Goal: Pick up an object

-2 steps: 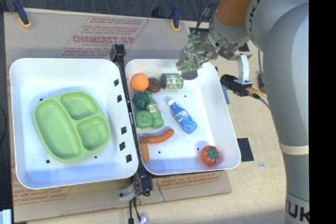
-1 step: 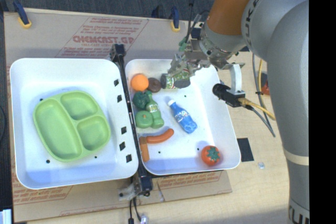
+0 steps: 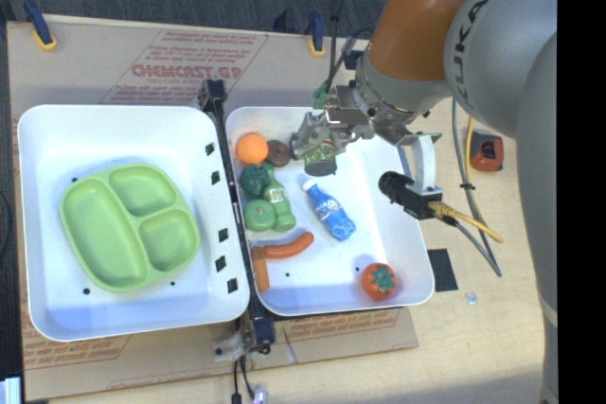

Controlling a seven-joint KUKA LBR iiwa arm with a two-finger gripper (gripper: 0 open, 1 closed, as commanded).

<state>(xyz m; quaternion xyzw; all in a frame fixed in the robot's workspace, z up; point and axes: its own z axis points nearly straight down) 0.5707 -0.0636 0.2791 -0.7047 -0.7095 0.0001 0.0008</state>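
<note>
Gripper [image 3: 319,149] hangs low over the far part of the right-hand shallow white bin [image 3: 409,246], close to that bin's far edge, beneath the grey arm with its orange band [image 3: 426,14]. Whether it is wide or narrow I cannot tell, since the metal parts blur together from above, and nothing can be made out in its hold.

Right beside it, towards the bin's left wall, lie a small orange ball-shaped fruit [image 3: 251,149] and a small dark brown round piece [image 3: 277,152], touching or nearly so. Nearer the front along the same wall sit a cluster of green toy vegetables [image 3: 262,199]. A blue and white plastic bottle [image 3: 329,210] lies on its side near the bin's middle, an orange-red sausage-shaped toy [image 3: 289,247] lies near the front left corner, and a red toy tomato with a green top [image 3: 378,280] rests near the front right corner.

The left-hand white bin [image 3: 38,298] carries a pale green divided plastic tray [image 3: 128,222].

The orange fruit looks the nearest candidate: probably light, stiff and smooth, so likely to roll or slip; closing across its widest part seems best
</note>
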